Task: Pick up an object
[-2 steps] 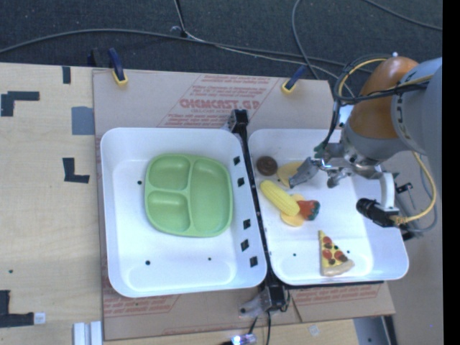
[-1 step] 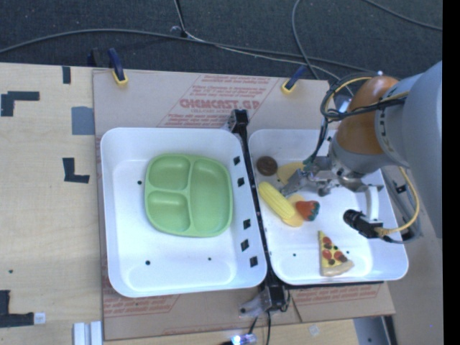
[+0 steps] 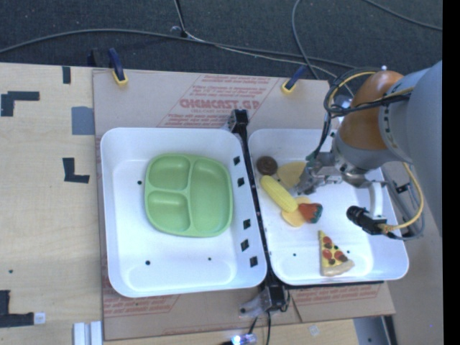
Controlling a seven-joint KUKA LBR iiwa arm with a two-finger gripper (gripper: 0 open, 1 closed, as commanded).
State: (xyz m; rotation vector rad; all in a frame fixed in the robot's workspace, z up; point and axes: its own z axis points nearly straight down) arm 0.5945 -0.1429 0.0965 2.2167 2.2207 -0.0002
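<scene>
- Corn (image 3: 279, 194), a smooth yellow toy cob, lies slantwise near the right bin's (image 3: 381, 270) left wall, its lower end against a red and yellow toy piece (image 3: 302, 213).
- Beside the cob's upper end sits a small, round, dark brown ball (image 3: 267, 165); a flat pale yellow piece (image 3: 292, 172) lies just right of it.
- Pizza slice (image 3: 332, 254), a flat wedge with red dots, rests near that bin's front edge, apart from the rest.
- Gripper (image 3: 307, 183) hangs over the pale piece and the corn's right side; whether its jaws are wide or narrow I cannot tell.
- Arm (image 3: 392, 121) is grey with an orange band, looped with cables.
- Left bin (image 3: 115, 192), shallow glossy white, holds a light green divided plate (image 3: 189, 195) with rounded corners, near its middle.
- Both bins sit on a cardboard sheet (image 3: 215, 99) with red print, clipped at its back edge, on a pale wood bench (image 3: 43, 214) marked with black tape.
- Dark carpet (image 3: 86, 13) with cables lies behind.
</scene>
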